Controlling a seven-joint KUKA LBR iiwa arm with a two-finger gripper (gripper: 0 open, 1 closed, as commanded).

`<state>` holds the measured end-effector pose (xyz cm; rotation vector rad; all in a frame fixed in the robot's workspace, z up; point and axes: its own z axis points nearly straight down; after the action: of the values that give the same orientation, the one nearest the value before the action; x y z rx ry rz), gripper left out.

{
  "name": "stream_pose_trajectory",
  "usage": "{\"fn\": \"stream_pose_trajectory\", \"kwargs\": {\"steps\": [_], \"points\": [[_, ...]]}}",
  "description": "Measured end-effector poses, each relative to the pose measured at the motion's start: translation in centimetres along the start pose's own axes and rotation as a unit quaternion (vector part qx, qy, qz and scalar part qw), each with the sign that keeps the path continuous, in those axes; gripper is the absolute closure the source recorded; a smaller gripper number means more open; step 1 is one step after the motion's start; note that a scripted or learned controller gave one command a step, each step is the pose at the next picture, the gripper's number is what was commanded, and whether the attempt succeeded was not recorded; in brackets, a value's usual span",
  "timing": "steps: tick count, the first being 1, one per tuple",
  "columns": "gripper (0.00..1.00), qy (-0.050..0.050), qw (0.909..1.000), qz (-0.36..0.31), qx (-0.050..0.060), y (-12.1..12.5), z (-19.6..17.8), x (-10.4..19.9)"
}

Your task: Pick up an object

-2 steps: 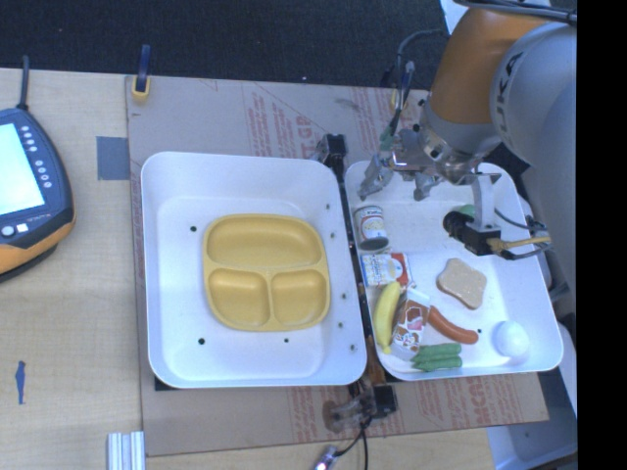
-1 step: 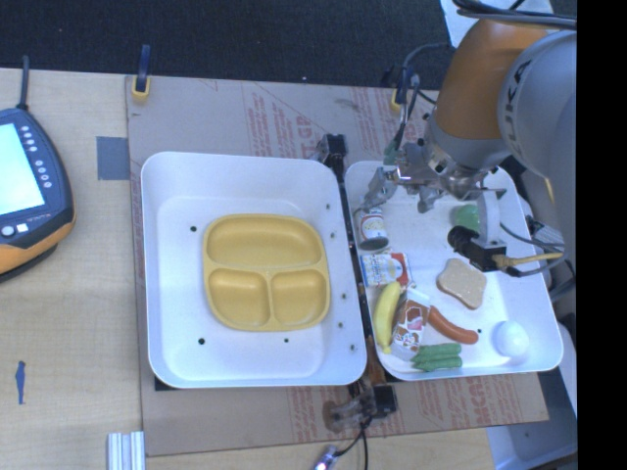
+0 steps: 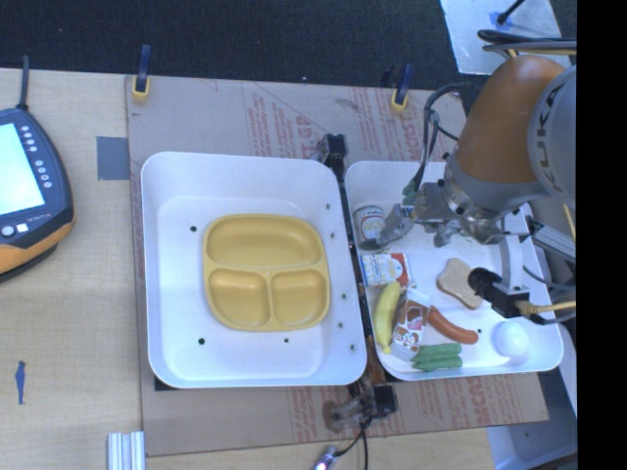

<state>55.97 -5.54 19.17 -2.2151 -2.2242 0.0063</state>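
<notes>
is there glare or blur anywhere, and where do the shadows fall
Camera view: lighting is bright and even; the two shallow white bins look near blown out but show no hard glare. A faint sheen sits on the yellow three-compartment plastic plate. Shadows are soft, darkest under the grey arm with the orange band. The tool and the small items around it look slightly soft.

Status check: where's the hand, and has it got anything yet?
Hand low over right bin's left side, near the round tin. Grip state unclear. Banana, hot dog untouched beside it.
</notes>
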Motion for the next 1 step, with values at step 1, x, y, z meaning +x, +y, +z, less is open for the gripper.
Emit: {"fn": "stream_pose_trajectory", "kwargs": {"steps": [1], "points": [[0.00,0.001,1.0000,0.000,-0.005,-3.07,8.49,-4.84]]}}
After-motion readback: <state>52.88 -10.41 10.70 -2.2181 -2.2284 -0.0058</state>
